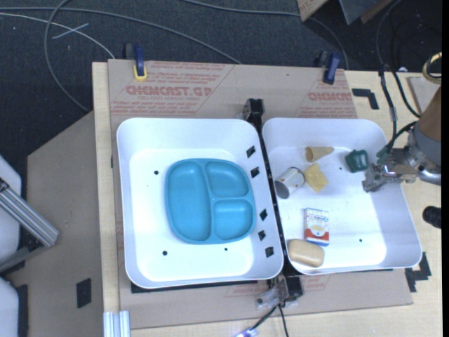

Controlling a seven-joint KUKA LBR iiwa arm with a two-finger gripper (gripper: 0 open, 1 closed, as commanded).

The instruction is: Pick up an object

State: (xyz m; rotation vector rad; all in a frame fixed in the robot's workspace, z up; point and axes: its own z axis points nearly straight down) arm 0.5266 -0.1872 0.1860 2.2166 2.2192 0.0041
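The right bin [393, 241] holds several small things. A green object [356, 160] lies near its far right side. A tan cone [319, 152] and a yellow chunk [316, 178] sit near the middle back, with a small metal can [288, 181] on its side to their left. A red and white box [317, 227] lies toward the front, and a tan oval piece [306, 253] rests at the front left corner. My gripper [374, 179] hangs over the bin's right side, just right of and below the green object, and I see nothing in it.
The left bin [140, 209] holds a blue divided plate [210, 200]. A black divider with clips [263, 188] runs between the bins. Blue clamps [139, 63] pin the board at the back. Cables trail across the dark floor behind.
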